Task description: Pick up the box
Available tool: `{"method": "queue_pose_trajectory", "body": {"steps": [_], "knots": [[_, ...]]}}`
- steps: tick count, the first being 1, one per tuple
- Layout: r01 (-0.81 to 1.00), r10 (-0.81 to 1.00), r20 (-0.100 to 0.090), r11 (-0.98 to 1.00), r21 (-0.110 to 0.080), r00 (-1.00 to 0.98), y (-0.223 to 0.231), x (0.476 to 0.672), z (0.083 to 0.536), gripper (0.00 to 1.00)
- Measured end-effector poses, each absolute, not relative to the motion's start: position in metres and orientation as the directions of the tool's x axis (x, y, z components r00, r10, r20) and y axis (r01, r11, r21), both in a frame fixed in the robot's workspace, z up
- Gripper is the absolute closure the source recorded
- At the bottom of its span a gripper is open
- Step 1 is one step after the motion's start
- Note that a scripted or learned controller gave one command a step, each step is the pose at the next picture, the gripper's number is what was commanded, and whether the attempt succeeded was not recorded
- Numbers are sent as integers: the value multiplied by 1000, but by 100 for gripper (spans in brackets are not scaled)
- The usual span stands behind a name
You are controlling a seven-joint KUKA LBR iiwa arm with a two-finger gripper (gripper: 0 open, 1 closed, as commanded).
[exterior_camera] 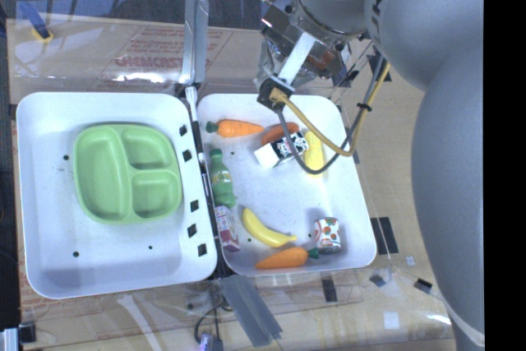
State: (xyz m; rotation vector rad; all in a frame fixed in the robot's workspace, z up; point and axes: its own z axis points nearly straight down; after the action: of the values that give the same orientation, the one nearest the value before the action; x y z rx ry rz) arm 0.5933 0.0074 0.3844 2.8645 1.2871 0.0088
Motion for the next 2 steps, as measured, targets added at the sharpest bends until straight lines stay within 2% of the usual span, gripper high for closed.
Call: {"method": "queue_pose_trajectory", "body": {"steps": [1, 2], "knots": [[794, 794, -6, -608, -9, 608, 17, 634, 219, 100], [790, 790, -3, -613, -4, 613, 86, 653, 190, 100]]}}
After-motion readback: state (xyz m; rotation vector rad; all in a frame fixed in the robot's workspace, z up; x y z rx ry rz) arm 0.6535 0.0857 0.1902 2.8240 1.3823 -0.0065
